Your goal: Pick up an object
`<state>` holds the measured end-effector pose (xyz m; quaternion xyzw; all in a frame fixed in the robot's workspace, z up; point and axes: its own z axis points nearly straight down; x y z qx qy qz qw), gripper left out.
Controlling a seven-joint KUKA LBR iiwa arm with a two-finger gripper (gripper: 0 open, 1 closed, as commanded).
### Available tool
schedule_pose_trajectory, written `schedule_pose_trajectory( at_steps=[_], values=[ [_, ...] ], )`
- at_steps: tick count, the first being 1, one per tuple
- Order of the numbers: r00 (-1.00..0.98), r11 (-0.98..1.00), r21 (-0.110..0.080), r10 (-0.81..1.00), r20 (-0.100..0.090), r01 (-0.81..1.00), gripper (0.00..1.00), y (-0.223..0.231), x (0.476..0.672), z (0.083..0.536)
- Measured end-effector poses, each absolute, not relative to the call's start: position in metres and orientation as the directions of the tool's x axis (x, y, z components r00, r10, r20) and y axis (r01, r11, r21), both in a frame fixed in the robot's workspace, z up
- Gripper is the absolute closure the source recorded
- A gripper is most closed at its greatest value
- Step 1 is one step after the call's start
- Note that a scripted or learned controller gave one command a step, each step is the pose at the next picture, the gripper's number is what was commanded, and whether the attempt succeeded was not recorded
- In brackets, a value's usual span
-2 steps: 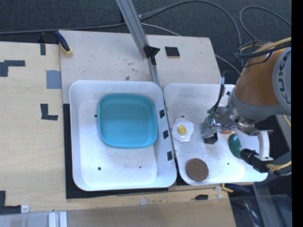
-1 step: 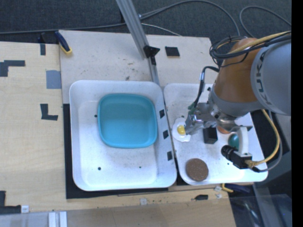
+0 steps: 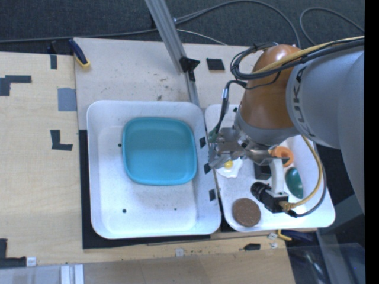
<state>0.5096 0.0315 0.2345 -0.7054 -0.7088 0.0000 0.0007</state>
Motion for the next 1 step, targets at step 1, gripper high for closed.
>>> schedule_pose_trajectory(
  at_steps=[1],
  values=[
    [-0.004,0.004,-0.001,1.0,0.001,1.0,1.0,0.0802,0.5112,0.2415]
  ],
)
